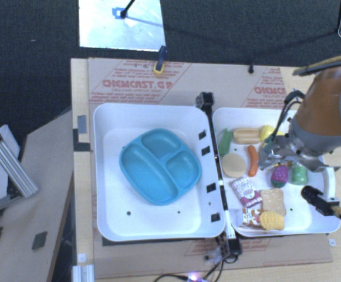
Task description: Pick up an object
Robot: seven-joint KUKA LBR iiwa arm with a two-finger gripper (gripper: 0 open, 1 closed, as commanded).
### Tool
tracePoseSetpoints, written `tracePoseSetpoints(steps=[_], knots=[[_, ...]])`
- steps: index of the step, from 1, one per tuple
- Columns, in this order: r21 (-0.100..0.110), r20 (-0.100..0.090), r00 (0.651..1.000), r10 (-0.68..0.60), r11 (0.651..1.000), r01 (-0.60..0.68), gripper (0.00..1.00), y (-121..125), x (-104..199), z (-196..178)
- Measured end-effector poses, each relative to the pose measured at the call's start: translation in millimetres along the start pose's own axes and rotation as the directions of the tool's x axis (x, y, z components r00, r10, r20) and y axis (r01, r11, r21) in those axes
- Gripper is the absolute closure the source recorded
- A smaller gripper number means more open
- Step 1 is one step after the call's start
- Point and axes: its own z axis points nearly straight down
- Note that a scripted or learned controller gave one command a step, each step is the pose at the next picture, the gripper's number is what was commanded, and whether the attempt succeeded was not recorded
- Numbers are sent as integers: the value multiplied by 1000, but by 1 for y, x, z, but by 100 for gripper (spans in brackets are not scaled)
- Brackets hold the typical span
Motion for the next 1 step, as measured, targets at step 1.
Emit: tracePoseSetpoints(steps=[1], knots=[[-1, 0, 1000, 0, 1000, 0, 100, 2, 0, -45]])
